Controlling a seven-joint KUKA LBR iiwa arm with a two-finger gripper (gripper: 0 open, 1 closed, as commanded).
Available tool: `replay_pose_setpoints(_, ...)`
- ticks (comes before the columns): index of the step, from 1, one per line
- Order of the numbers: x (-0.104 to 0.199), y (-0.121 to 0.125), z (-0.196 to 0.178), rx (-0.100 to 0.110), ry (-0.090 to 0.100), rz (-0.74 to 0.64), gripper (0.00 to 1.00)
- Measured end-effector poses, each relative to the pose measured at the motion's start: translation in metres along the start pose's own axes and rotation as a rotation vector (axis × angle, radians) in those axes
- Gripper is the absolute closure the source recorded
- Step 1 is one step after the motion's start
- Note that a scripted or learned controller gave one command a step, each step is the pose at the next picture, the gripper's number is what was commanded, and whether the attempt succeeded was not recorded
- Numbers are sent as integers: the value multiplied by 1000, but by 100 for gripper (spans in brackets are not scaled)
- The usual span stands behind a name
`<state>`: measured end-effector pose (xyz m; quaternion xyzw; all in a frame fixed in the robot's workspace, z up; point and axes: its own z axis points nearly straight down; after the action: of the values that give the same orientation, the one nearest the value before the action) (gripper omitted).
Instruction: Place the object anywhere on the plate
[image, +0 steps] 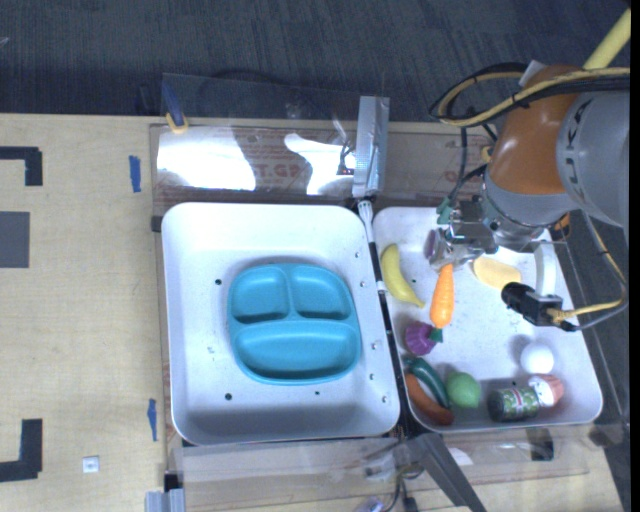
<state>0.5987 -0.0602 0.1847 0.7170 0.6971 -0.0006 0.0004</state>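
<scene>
A blue divided plate (293, 322) lies in the middle of the left white bin (190, 400). My gripper (452, 247) hangs over the upper part of the right bin (585, 385), under the arm's orange band. An orange carrot (442, 296) points down from between the fingers, which are shut on its top end. The carrot is over the right bin, to the right of the plate and beyond the wall between the bins.
In the right bin lie a yellow banana (398, 276), a pale yellow slice (496, 271), a purple piece (421, 340), a white egg (538, 358), a green lime (463, 389), a red-and-green pepper (428, 392) and a small can (518, 400). A black cable fitting (530, 303) sits beside the arm.
</scene>
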Motion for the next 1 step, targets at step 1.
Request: replay_pose_setpoints(1,97,-10,0,2,4,-66,100)
